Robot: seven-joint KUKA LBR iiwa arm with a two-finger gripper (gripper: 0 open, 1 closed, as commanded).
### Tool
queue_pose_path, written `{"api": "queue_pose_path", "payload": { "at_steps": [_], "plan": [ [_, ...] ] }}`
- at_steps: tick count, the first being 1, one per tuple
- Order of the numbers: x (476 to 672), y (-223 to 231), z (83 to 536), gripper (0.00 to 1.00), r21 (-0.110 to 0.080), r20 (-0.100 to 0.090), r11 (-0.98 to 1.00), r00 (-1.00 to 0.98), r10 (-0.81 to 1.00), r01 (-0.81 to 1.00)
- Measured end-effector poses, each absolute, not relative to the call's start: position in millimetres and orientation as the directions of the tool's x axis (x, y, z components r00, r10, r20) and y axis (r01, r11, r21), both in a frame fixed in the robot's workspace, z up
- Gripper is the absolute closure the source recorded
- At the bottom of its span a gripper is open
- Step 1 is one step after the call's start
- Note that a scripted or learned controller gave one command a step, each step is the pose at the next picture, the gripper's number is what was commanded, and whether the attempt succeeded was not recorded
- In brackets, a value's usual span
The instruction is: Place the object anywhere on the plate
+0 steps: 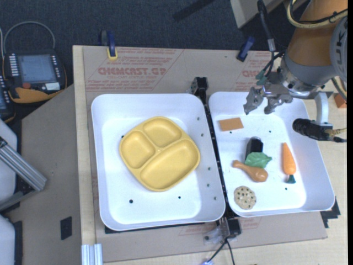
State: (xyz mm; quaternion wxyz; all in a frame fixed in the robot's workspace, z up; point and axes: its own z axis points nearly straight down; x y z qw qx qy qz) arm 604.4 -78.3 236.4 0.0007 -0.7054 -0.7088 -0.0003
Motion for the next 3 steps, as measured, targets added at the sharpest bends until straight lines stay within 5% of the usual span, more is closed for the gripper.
{"api": "queue_pose_path", "payload": {
  "at_steps": [3],
  "plan": [
    [590.9, 62, 218, 1.00, -0.002, 0.001, 0.004, -0.004, 1.000, 1.000]
  ]
}}
